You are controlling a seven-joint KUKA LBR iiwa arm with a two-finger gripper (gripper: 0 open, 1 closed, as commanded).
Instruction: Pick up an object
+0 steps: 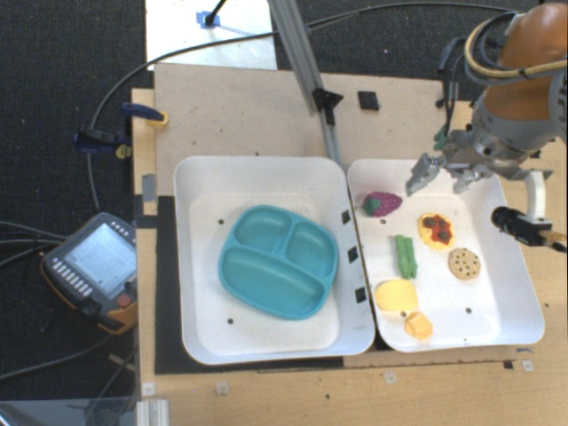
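Grapes (pixel 382 203) prob the closest pick, lying in the right bin (pixel 524 313) w/ the other toy food. My pincer (pixel 445 178) hangs just above, fingers apart, nothing between them. So grab + lift not yet done.

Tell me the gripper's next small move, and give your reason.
Probably a short drop toward the purple grape-like toy. The gripper hangs over the right white bin with open fingers holding nothing, and that toy lies closest, just to its left in view, apart from the other toy foods.
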